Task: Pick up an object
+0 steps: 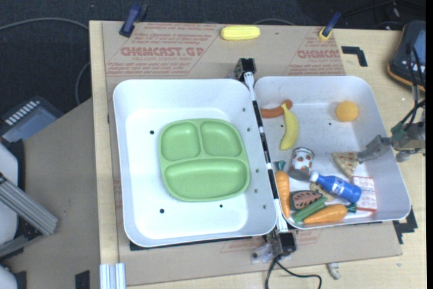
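Camera view has my hand (371,149) at the right bin's (318,86) right side, low over the bin floor near the wall, and I cannot tell how it is set, too small and blurred. Nothing visibly held. Candidate things all lie in the right bin: blue bottle (336,187) just below-left of my hand, pizza-slice toy (346,162) nearest, just beside it, orange ball (347,111) up by the far wall, banana (289,128) near the divider, small round jar with a face (302,160), carrot (282,190) along the divider, second carrot (326,214) and a green pod (312,209) at the near edge. Left bin (135,145) holds a green divided plate (203,159). Risks, my guess: near-corner pile is crowded, so closing there could pinch two things or nudge the bottle away; bottle and ball may roll; the pizza slice lies flat and may slip under; I sit close to the bin wall and could clip it. Writing: brown sheet on the surface (169,51) reads "CHEMCAST GP" in red, printed again at the right, partly cut off. Bottle label unreadable.
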You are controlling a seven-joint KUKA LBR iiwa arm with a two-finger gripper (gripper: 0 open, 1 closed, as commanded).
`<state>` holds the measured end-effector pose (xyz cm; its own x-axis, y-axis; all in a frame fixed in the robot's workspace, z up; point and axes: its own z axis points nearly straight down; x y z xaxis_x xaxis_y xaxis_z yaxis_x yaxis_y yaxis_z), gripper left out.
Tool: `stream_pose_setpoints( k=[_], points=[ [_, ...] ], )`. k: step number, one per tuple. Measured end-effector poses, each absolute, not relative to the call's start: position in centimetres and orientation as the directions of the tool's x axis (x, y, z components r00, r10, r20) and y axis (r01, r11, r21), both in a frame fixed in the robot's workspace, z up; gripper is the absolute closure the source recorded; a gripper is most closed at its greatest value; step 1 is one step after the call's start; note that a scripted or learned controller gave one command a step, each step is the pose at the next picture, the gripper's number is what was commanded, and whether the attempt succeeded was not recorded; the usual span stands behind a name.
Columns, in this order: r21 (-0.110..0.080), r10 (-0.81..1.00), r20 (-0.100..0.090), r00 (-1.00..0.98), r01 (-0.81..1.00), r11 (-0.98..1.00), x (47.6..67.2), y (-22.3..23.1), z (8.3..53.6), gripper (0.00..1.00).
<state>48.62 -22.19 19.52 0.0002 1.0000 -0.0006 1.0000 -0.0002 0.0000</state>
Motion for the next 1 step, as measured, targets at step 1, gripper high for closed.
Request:
stream_pose_setpoints(
  k=[1],
  points=[
    [0.0, 1.0, 0.0, -0.001, 1.0, 0.001, 52.07, -20.29, 8.43, 0.0]
  ],
)
